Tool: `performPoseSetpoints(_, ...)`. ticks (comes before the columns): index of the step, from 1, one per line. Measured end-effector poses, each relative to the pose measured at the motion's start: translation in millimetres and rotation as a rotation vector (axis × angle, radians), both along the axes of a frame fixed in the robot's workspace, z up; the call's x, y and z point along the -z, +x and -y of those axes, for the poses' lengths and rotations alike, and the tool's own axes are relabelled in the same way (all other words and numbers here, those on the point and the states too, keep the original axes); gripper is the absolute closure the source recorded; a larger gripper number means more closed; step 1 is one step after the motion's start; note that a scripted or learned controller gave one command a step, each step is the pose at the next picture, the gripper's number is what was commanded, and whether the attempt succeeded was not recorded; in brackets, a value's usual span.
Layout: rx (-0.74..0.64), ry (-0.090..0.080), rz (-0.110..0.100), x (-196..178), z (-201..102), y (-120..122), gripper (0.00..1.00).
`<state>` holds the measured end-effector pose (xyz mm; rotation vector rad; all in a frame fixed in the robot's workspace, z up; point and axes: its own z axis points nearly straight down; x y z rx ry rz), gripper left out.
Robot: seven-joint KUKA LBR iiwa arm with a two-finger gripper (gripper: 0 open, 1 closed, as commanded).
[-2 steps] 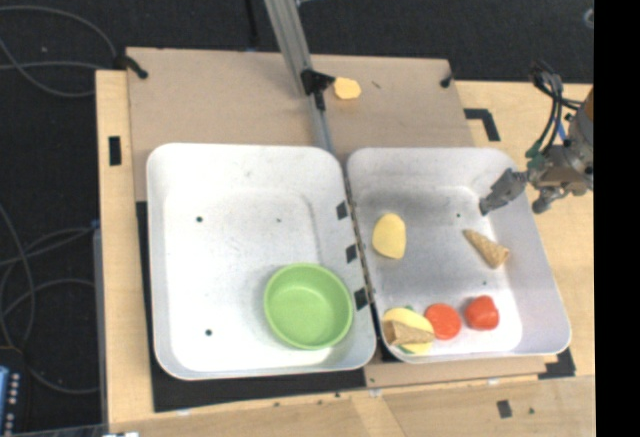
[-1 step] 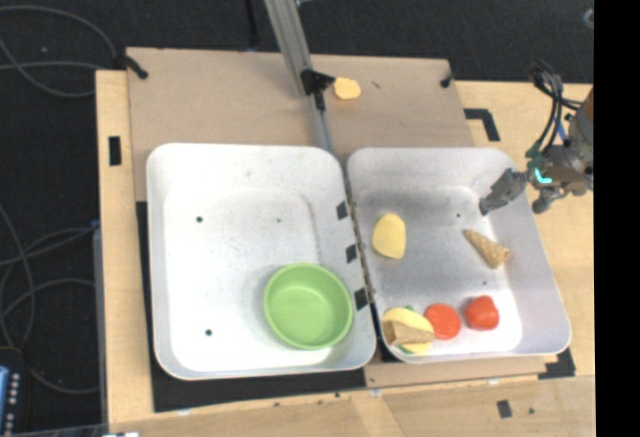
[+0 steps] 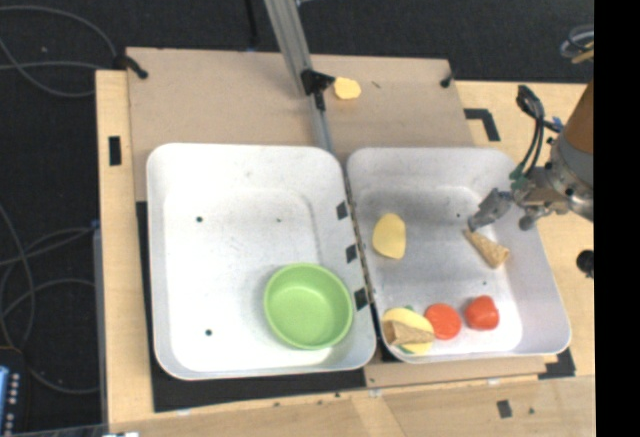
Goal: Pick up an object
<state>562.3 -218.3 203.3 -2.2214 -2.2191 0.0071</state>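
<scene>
From the one overhead camera, the worktop (image 3: 420,115) carries two shallow white bins side by side. The left bin (image 3: 230,205) holds a green bowl (image 3: 308,305), sitting low near its front edge, well apart from everything the arm could reach for at this moment.

The right bin (image 3: 440,185) holds the loose pieces. A yellow piece (image 3: 389,236) lies alone toward the bin's left wall, with bare floor all round it, which would make it an easy pick. A tan wedge (image 3: 488,249) lies near the right side. Along the front wall sit a yellow-and-tan lump (image 3: 409,331), an orange ball (image 3: 442,321) and a red piece (image 3: 482,313), close together in a row; they probably gathered there because the bin's floor curves up at the rim. Crowding like that leaves less room for fingers to come down.

Another small yellow piece (image 3: 347,88) rests outside the bins on the worktop, beside the foot of a slanted metal post (image 3: 285,15).

The arm enters from the right, and its end effector (image 3: 492,209) hangs over the right bin just above and beside the tan wedge. I cannot tell how wide it stands, and nothing shows between its tips. Its position suggests the wedge is the intended target, and the pick is not yet made.
</scene>
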Motion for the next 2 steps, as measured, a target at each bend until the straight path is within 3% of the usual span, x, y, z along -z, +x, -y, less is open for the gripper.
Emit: performPoseSetpoints(2,-0.002,0.0,0.011,84,-2,-8,0.0)
